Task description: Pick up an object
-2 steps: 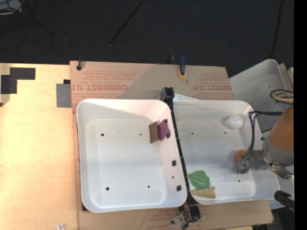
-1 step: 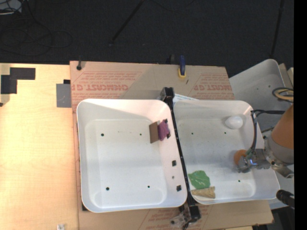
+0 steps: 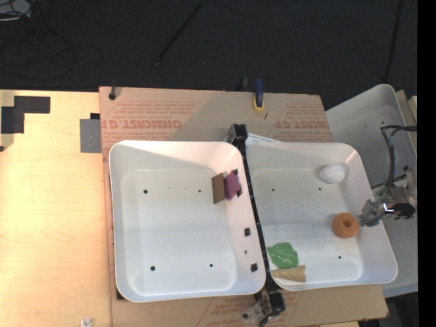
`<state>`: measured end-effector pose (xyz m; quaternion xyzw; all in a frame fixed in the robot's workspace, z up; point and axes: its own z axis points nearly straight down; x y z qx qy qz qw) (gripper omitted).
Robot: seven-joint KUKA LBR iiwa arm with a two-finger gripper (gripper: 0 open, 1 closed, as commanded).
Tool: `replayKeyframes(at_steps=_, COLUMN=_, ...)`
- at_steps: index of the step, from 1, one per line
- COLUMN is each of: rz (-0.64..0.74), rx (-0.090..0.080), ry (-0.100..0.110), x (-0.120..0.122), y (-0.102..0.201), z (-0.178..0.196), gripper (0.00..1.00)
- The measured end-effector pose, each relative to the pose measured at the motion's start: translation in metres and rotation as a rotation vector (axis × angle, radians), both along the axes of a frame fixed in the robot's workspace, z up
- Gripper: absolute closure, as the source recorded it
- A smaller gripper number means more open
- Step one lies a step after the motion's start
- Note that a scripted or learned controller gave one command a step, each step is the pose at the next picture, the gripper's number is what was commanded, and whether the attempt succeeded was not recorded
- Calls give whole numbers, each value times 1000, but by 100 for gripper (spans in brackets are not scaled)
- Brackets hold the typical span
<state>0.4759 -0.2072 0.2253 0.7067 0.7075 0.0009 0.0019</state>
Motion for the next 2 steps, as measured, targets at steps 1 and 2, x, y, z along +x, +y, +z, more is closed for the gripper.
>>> replayKeyframes(at_steps=1, rz=3, rx=-1, ry=-4, x=1, y=28, z=100, gripper=100)
replayKeyframes(at_steps=2, rz=0, rx=1, ry=4, x=0, y=34, z=127, gripper=100)
